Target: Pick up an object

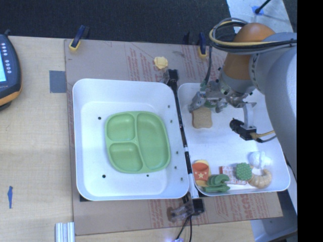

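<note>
Gripper (204, 106) hangs over a tan bread slice (202, 119) in the right bin (222, 145); its grip cannot be told.

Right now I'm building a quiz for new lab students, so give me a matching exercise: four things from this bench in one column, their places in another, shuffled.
Things:
1. green divided plate
2. tan bread slice
3. small yellow piece
4. croissant

Places:
A. on the cardboard beyond the bins
B. right bin, near corner on the arm's side
C. middle of the left bin
D. right bin, far end, just below the hand

Pairs: 1-C, 2-D, 3-A, 4-B
</note>
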{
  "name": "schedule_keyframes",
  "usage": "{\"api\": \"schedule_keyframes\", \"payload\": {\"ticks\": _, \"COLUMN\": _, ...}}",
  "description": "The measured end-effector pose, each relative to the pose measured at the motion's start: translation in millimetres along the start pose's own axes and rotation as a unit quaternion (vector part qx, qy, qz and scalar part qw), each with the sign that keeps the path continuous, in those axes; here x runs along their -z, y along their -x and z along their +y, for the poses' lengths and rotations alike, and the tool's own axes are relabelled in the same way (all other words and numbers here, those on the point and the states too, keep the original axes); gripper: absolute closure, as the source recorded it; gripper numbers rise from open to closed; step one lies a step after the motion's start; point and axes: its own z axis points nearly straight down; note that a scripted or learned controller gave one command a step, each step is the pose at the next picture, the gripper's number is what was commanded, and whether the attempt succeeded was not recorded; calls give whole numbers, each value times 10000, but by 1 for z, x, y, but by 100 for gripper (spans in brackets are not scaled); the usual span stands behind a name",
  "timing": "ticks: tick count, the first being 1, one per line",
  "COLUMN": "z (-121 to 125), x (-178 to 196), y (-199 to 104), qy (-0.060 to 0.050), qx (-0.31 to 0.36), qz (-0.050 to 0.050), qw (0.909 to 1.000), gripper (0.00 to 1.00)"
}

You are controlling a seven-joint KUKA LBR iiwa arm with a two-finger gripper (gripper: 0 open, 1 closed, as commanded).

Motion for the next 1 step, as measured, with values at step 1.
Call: {"api": "schedule_keyframes", "payload": {"ticks": 1, "z": -1, "x": 1, "y": 2, "qy": 0, "qx": -9, "qz": 4, "qw": 10000, "gripper": 0}}
